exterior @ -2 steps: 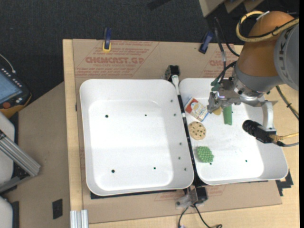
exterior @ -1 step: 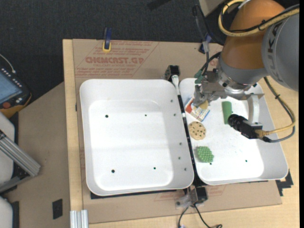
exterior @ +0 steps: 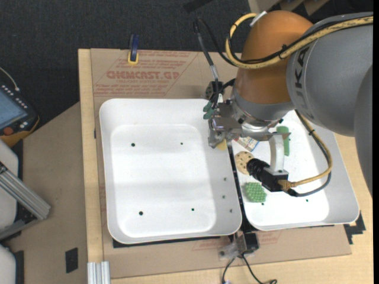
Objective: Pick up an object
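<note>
Gripper (exterior: 220, 129) low, right by wall between bins, at 9 o'clock side of right bin (exterior: 334, 209). You cannot tell if it is wide or narrow: arm (exterior: 278, 40) hides it. You see nothing held.

Things to grab:
- tan disc (exterior: 242, 160), 5 o'clock of gripper, near
- green lump (exterior: 254, 191), 5 o'clock, farther
- green stick (exterior: 286, 142), 3 o'clock

Watch out:
- gripper may bump wall
- may close on air, no thing under it
- disc flat, may slip

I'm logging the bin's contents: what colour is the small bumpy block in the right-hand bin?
The block is green, seen best in the camera view.
</note>
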`<state>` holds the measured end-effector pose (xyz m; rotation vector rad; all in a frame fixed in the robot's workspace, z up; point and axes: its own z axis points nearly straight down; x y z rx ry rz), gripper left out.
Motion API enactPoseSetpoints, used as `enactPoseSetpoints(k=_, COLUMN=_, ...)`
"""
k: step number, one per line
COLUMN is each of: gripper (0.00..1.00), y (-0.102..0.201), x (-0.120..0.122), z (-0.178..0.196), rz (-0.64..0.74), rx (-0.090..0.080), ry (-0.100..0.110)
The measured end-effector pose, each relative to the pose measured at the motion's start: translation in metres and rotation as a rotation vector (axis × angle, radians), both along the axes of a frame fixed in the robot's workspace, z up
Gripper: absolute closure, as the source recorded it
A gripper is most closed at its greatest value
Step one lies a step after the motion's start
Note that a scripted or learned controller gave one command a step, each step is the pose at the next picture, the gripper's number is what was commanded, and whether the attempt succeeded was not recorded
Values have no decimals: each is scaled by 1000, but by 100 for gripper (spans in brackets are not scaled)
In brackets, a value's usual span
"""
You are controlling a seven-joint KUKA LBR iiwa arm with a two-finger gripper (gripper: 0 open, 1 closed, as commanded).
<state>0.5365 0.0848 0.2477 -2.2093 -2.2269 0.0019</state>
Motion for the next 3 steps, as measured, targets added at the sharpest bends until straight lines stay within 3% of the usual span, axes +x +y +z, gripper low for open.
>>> enactPoseSetpoints(k=1, gripper=100, y=-4, x=-31, z=19, rz=-7, rx=-1, ry=-1)
enactPoseSetpoints(k=2, gripper=100, y=10, x=-34, z=78, rz=-5, rx=-1, ry=-11)
enactPoseSetpoints(k=3, gripper=100, y=-4, x=-59, z=58, rz=-10, rx=-3, ry=1)
